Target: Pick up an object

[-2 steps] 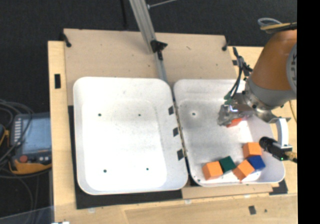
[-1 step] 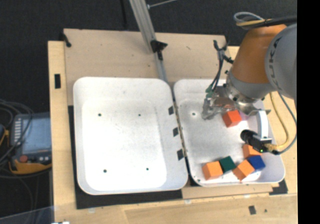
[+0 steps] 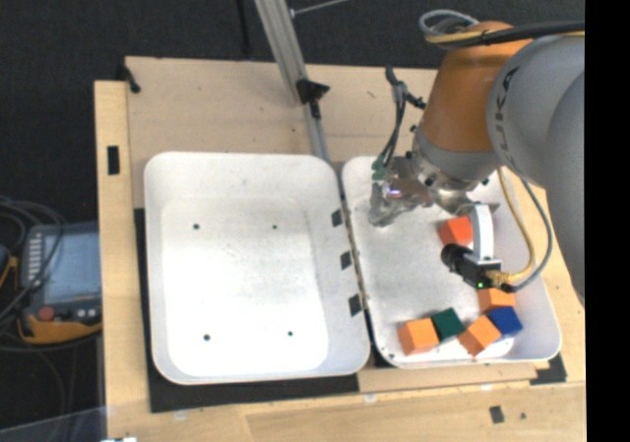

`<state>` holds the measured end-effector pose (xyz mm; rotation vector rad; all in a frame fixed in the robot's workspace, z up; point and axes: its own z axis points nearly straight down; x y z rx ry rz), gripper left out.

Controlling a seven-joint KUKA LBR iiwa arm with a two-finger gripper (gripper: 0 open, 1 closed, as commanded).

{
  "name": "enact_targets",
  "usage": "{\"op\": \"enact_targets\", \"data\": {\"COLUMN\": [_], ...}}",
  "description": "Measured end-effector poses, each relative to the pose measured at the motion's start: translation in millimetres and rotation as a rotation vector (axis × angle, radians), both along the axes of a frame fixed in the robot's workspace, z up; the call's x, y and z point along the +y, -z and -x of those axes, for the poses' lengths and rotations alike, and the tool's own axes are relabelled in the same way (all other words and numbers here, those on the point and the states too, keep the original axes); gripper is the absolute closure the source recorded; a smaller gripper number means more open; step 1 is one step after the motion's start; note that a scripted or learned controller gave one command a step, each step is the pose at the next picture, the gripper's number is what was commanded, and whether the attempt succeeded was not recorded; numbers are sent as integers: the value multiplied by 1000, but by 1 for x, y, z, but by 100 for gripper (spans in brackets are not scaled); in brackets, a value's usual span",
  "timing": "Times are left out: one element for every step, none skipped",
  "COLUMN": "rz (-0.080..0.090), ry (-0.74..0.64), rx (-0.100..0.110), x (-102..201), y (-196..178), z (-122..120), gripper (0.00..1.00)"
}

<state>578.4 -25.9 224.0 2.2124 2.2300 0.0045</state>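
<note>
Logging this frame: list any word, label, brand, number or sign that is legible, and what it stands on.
Dark lettering runs along the grey arm just past the orange band: too blurred and cut off to read.
The handheld pendant left of the bench has a lit screen: nothing legible.
Bins, blocks and bench: no text.

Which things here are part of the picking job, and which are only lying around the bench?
Part of the job:
gripper
orange blocks
green block
blue block
right bin

Only lying around:
left bin
metal rail
handheld controller
</note>
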Motion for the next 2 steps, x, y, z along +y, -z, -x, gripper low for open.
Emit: {"op": "enact_targets", "data": {"rz": [0,2], "ry": [-1,2], "rx": [0,0], "x": [53,93], "y": [-10,-3], "z": [-17,-49], "gripper": [100,100]}}
